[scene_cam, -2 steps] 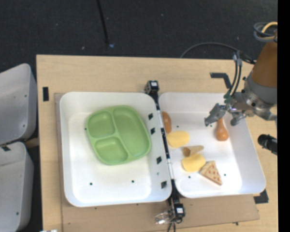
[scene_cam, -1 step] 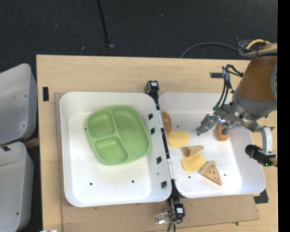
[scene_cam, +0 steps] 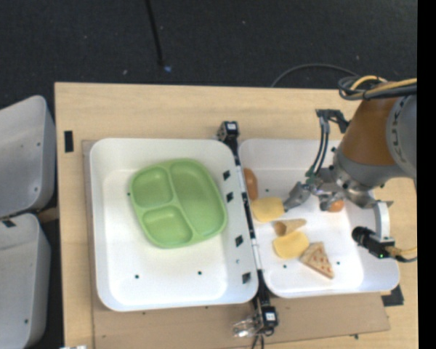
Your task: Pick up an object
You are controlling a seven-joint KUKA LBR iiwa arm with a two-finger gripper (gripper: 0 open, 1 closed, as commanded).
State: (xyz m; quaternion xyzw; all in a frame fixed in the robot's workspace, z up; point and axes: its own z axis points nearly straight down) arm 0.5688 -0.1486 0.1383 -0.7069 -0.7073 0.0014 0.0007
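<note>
**Over the right bin, among the food pieces**

I reach in from the right, my grey arm (scene_cam: 389, 133) with its orange band bent down over the right bin (scene_cam: 294, 155). My gripper (scene_cam: 299, 195) hangs low over the middle of that bin, its dark tips pointing left toward the divider between the two bins. From this slanted view I cannot tell how it is set, and I see nothing clearly held in it.

Just left of my gripper lies a yellow piece (scene_cam: 267, 209), close to touching it. Below that sits a small tan wedge (scene_cam: 291, 227), and below again a second yellow chunk (scene_cam: 291, 246). Beside that chunk, toward the lower right, lies a triangular slice (scene_cam: 318, 259) with a speckled orange face. An orange-brown piece (scene_cam: 251, 184) rests against the bin's left wall. Another small orange thing (scene_cam: 335, 205) shows just under my wrist, partly hidden by it.

The left bin (scene_cam: 109, 267) bears a green divided plate (scene_cam: 178, 203) with three compartments, lying flat near its centre, well apart from me.
</note>
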